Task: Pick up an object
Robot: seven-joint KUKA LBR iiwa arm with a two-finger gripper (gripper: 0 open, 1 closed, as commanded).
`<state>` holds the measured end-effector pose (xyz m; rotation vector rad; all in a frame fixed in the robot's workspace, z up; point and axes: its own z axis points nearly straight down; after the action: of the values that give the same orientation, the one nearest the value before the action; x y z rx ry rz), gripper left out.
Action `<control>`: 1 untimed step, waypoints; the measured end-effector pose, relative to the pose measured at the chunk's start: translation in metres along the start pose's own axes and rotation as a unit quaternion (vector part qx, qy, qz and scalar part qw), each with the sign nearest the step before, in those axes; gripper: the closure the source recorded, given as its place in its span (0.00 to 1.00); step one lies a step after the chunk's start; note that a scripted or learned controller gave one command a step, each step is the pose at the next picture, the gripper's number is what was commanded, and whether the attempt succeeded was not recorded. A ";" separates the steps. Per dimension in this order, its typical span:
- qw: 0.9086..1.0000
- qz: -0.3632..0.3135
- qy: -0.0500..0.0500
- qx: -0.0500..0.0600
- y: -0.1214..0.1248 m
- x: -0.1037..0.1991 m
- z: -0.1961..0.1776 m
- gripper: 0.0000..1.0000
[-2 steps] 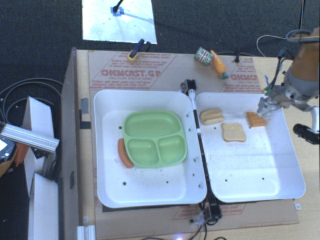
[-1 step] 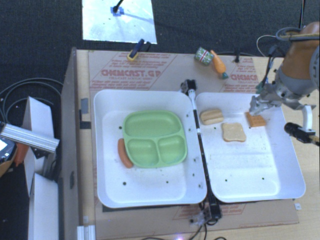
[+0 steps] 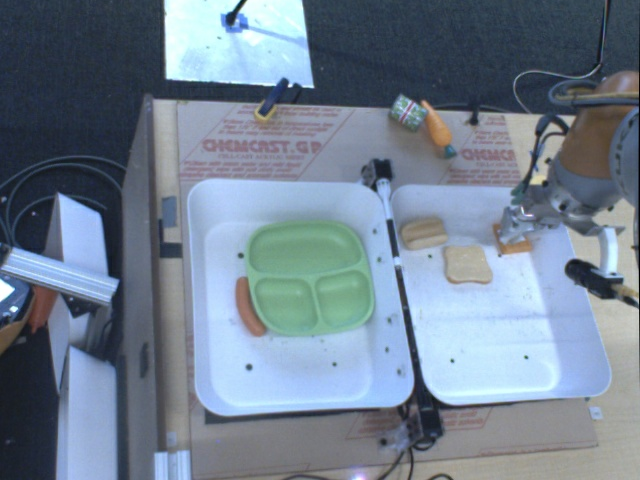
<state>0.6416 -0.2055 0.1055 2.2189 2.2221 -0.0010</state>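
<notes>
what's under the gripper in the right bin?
A small orange piece lies on the right bin floor, right below the gripper. The gripper covers part of it, so its full shape and any contact can't be judged.

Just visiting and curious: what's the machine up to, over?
Gripper low over right white bin, at small orange flat piece. Grasp unconfirmed. Tan toast slice and bread roll lie alongside, apart.

We see the gripper (image 3: 517,230) low in the right bin (image 3: 520,368), touching an orange piece (image 3: 514,247). Toast slice (image 3: 467,265) and bread roll (image 3: 424,233) nearby. Left bin (image 3: 290,383): green tray (image 3: 308,276), sausage (image 3: 249,307) beside it.
</notes>
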 end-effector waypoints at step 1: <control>1.000 -0.001 0.000 -0.002 0.004 -0.001 -0.001 1.00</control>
<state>0.6451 -0.2064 0.1065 2.2143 2.2230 0.0018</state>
